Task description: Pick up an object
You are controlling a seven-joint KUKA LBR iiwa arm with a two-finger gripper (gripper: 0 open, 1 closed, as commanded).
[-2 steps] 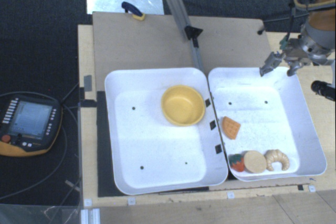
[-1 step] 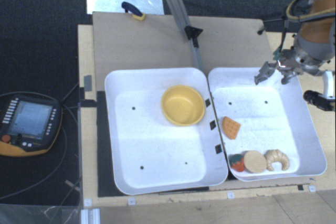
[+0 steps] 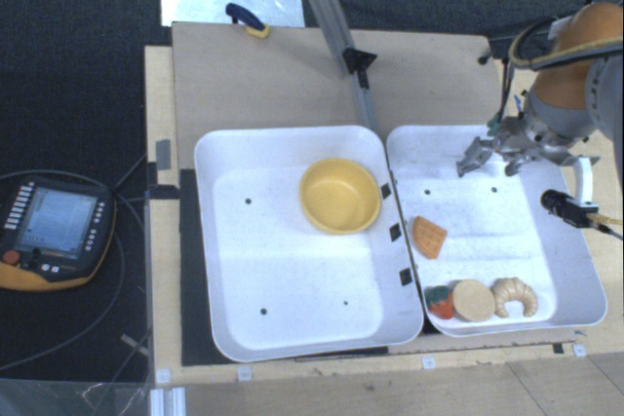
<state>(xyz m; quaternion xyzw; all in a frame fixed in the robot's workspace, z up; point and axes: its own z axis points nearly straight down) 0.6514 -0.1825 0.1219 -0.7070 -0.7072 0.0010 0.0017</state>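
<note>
Two fingers (image 3: 475, 160) spread wide over the right bin (image 3: 575, 307), gripping nothing; the arm (image 3: 575, 63) is cut off at the frame's edge.

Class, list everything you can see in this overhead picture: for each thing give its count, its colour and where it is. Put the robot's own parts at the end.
Bins: 2, white, side by side on the bench.
Bowl: 1, yellow, left bin, upper right part.
Wedge-shaped piece: 1, orange, right bin, near its left wall.
Round flat piece: 1, tan, right bin, near edge.
Croissant-shaped piece: 1, tan, right of the round piece.
Small piece: 1, red and green, left of the round piece.
Handheld control pad: 1, orange and grey, floor, far left.
Clamp: 1, blue and yellow, bench's far edge.
Arm: 1, grey and orange, from the right.
Gripper: 1, grey, over the right bin's far part.
</note>
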